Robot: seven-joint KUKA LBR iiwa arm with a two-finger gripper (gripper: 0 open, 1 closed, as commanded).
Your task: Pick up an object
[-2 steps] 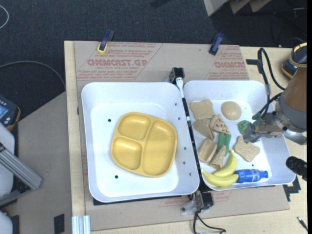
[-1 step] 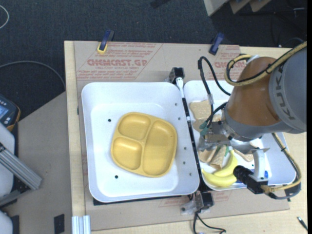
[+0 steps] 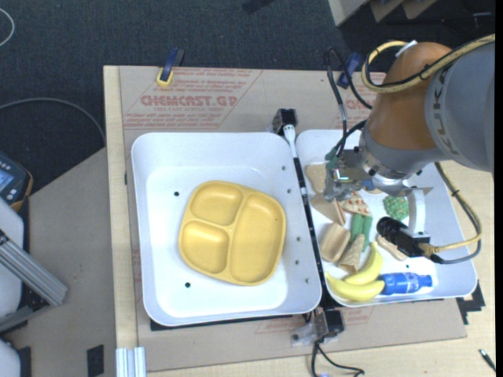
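Gripper [image 3: 343, 173] low over right white bin [image 3: 464, 234], 10 o'clock corner, grip state unreadable | yellow plastic banana [image 3: 357, 283], blue bottle [image 3: 406, 282] at 6 o'clock, reachable | yellow divided plate [image 3: 233, 232] alone, left bin [image 3: 149, 210]

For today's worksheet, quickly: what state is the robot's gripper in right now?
Gripper: low over the right bin among the items; open, shut or holding cannot be told.

Left bin [image 3: 149, 210] holds a yellow divided plate [image 3: 233, 232], roughly centred. Bench board [image 3: 196, 100] carries red print at 12 o'clock, yellow-handled clamp [image 3: 167, 69] on its top edge. Black clip [image 3: 284, 120] between bins, probably a clamp. Dark carpet [image 3: 78, 30] around.
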